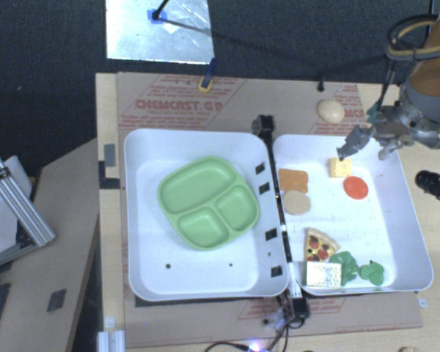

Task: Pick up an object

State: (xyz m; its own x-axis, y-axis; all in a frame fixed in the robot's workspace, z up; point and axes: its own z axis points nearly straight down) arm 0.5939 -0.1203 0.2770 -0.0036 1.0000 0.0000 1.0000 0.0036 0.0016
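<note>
My gripper (368, 147) hangs over the back of the right bin (396, 218), open, with nothing between its two fingers. Just below its left finger lies a yellow cheese cube (340, 168). A red-orange disc (356, 188) sits in front of that. Toward the bin's left lie an orange square slice (293, 180) and a tan round cookie (297, 203). At the front are a pizza slice (320, 245), a white patterned cracker (323, 275) and green leafy pieces (358, 267).
The left bin (147, 270) holds a green divided plate (208, 202). A black divider (275, 196) runs between the bins. A beige egg (331, 111) rests on the cardboard behind the right bin. A shiny sheet (159, 20) lies at the back.
</note>
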